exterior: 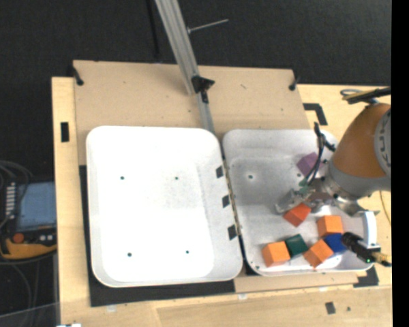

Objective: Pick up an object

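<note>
My gripper (294, 201) reaches in from the right and hangs low over the middle of the right bin (259, 155). A red-orange block (298, 215) lies right under its tip, touching or nearly touching it; I cannot tell whether it is gripped. A purple block (306, 161) sits just behind the gripper. Along the bin's front edge lie an orange block (276, 253), a green block (296, 244), another orange block (320, 252), a blue block (335, 242) and a third orange block (330, 224).
The left bin (157, 203) stands beside the right one, with a shared wall between them. A slanted metal rail (180, 39) runs down from the back to the bins' junction. The arm's body covers the right bin's right side.
</note>
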Controlling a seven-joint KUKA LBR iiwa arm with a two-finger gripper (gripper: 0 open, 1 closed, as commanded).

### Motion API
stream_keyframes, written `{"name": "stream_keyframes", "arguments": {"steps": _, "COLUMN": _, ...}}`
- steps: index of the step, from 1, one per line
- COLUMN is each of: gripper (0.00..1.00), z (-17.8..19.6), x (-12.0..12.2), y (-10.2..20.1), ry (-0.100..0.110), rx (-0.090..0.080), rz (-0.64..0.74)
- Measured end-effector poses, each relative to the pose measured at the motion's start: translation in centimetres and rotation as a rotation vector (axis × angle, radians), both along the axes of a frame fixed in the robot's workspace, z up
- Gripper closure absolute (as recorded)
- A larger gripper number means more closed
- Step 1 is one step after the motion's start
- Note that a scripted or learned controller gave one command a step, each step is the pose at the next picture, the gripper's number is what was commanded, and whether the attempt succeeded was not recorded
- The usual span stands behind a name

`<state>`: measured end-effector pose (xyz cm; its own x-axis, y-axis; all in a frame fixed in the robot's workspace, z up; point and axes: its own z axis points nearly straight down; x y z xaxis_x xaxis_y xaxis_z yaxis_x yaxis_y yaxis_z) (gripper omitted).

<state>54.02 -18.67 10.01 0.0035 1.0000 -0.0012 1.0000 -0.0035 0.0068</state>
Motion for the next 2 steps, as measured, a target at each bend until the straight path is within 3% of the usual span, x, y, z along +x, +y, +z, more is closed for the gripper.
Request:
{"name": "stream_keyframes", "arguments": {"steps": 1, "gripper": 1.00, "z": 1.1, "x": 0.1, "y": 0.0, "ry": -0.003, "rx": 0.002, "rz": -0.006}}
{"name": "stream_keyframes", "arguments": {"steps": 2, "gripper": 1.00, "z": 7.5, "x": -0.1, "y": -0.2, "ry": -0.001, "rx": -0.001, "rz": 0.006}}
